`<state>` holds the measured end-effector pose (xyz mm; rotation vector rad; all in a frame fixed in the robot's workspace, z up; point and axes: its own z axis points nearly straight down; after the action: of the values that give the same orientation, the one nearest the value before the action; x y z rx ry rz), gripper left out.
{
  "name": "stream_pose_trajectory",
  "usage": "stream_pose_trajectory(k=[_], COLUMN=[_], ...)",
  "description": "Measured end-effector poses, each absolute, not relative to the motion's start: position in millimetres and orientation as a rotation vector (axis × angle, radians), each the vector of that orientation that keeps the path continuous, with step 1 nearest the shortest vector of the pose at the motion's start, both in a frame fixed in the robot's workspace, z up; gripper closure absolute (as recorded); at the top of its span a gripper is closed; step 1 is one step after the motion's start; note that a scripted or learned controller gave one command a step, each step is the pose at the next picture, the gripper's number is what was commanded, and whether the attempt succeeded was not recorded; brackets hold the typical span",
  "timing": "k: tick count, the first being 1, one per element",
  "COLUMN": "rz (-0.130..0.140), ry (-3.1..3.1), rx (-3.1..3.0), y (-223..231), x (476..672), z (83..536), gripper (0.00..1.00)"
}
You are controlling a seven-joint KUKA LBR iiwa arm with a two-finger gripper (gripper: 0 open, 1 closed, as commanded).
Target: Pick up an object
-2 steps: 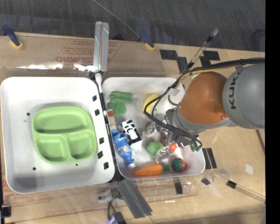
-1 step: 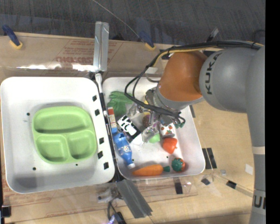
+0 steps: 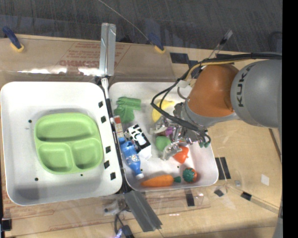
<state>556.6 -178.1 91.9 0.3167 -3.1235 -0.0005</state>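
Nearest the camera lies the carrot (image 3: pixel 157 181) in the right bin (image 3: pixel 211 168). Above it my hand (image 3: pixel 175 144) hovers over the toys, reaching; whether it is clenched, I cannot tell. Next, I judge, a clean grip.

Left bin (image 3: pixel 20 133): open white floor on all sides of the green divided tray (image 3: pixel 68 142), which sits at centre; widest margin along the lower edge.

Right bin (image 3: pixel 208 158): crowded. The arm (image 3: pixel 223 90) overhangs its upper right. Along the left wall lie a green toy (image 3: pixel 126 106), a black-and-white item (image 3: pixel 137 136) and a blue bottle (image 3: pixel 131 158). A carrot (image 3: pixel 158 181) and a small ball (image 3: pixel 189 174) block the lower edge. Bare floor remains at upper centre, near the rim.
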Motion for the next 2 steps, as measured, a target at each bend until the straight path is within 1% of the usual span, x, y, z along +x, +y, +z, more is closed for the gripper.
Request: stream_pose_trajectory(k=[1,2], rz=[-0.002,0.005], ry=[-3.125,-3.145], rx=[0.328,0.235], y=[-176,-145], x=[558.4,582.4], z=[103,209], gripper=[1.00,1.00])
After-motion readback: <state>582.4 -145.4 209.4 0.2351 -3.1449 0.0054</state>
